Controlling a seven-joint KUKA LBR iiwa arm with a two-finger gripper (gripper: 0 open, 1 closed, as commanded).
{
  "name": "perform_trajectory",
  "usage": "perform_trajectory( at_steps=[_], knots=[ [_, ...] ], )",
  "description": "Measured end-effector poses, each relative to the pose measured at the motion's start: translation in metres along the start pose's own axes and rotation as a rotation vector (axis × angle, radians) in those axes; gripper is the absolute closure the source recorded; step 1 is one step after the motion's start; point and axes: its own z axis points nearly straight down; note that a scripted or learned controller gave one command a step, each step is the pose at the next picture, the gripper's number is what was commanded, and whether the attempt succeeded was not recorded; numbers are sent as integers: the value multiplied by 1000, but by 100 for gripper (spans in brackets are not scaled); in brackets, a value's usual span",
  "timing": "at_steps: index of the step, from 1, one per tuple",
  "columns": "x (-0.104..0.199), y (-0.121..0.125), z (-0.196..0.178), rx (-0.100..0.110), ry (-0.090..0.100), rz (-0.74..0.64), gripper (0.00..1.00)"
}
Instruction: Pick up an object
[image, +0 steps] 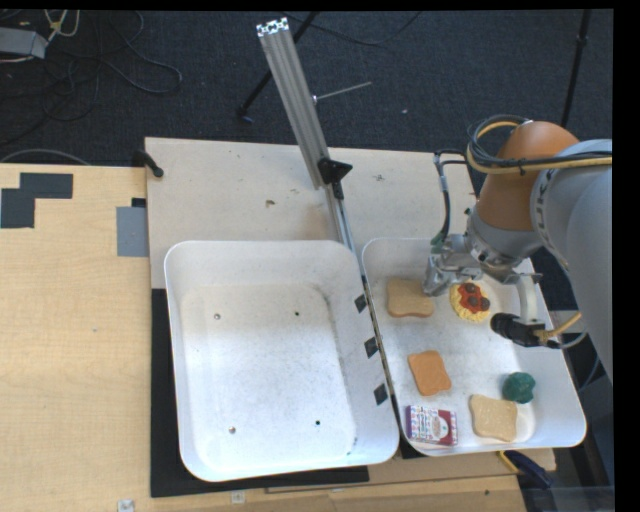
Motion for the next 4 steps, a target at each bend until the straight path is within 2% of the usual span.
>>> perform_trajectory(
  at_steps=[2, 3, 4],
  knots=[
    [12, 2, -121, 0, -1, -1, 100],
    [13, 1, -93, 10, 0, -1, 100],
    [64, 7, -91, 9, 3, -3, 100]
  ],
)
